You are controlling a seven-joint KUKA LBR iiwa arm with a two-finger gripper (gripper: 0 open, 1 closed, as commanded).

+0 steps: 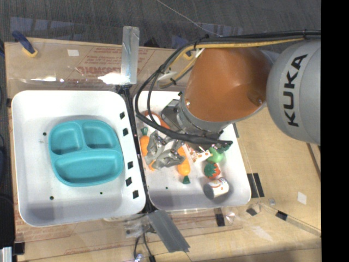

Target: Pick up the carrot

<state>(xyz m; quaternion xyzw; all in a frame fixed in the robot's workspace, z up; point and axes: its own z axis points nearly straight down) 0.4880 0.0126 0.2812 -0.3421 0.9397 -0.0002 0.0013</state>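
Dark ribbed flooring lay beyond the bench (283,146), whose pale wood top bore two shallow white bins side by side. Left bin (27,146): one teal divided tray (84,152) lying flat near its middle. Right bin (240,192), taken as landmark: arm (229,83) with orange band entering from the right and covering the bin's upper half; gripper (161,152) low in the bin's left part, whether clenched or released could not be told; carrot (185,167), orange, just right of the gripper near the bin's middle; second orange piece (144,143) by the bin's left wall; red-and-green item (212,170) right of the carrot; grey-white can (216,189) toward the bin's lower right corner.
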